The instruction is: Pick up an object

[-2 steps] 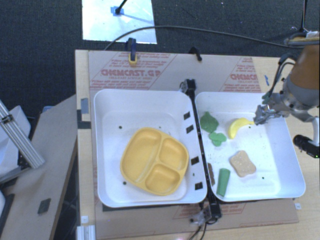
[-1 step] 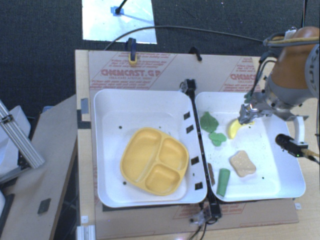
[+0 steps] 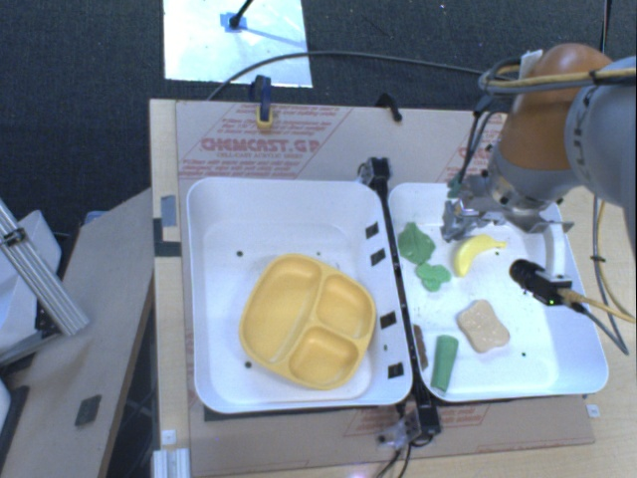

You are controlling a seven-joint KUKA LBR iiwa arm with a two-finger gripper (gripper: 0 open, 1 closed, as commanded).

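Right bin [image 3: 572,371], front edge: green cylinder [image 3: 444,361] lying near the divider, tan bread slice [image 3: 484,326] just beyond it to the right. Left bin [image 3: 214,267]: yellow divided tray [image 3: 309,320], sitting slightly askew. Mid right bin: two green leafy pieces [image 3: 423,255] by the divider; yellow banana [image 3: 475,252] beside them. Gripper [image 3: 460,217] directly above the banana's far end, close to it; contact unclear. Jaw state cannot be made out from this angle. Arm [image 3: 557,118] enters behind, from the right.
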